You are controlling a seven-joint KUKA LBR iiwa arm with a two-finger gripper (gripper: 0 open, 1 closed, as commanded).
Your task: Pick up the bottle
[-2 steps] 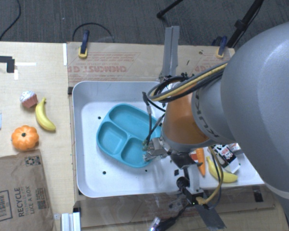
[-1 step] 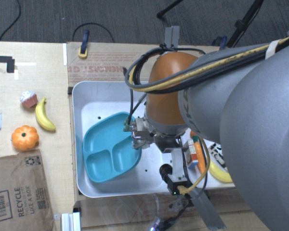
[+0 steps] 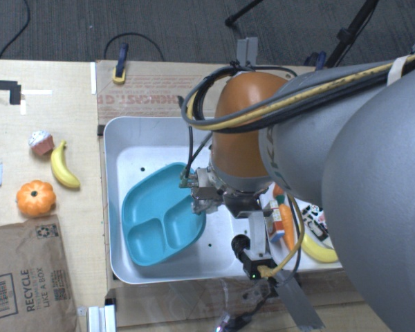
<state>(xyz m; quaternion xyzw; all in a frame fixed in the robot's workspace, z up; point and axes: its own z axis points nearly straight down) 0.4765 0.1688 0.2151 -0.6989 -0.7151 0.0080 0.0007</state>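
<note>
While the hand point(image 3: 229, 203) hangs low in the white bin point(image 3: 117, 185), I cannot tell its state. Just left of it lies a blue divided tray point(image 3: 155, 220). Right of it, an orange bottle point(image 3: 288, 223) lies against a banana point(image 3: 317, 249), mostly hidden by the arm point(image 3: 346, 158).

The wooden bench point(image 3: 34, 109) carries a white bin point(image 3: 117, 158) under the gripper point(image 3: 252, 216). Well left of the gripper lie a banana point(image 3: 63, 166), a small pumpkin point(image 3: 36, 198), a cupcake point(image 3: 41, 143) and flat cardboard point(image 3: 28, 275).
</note>
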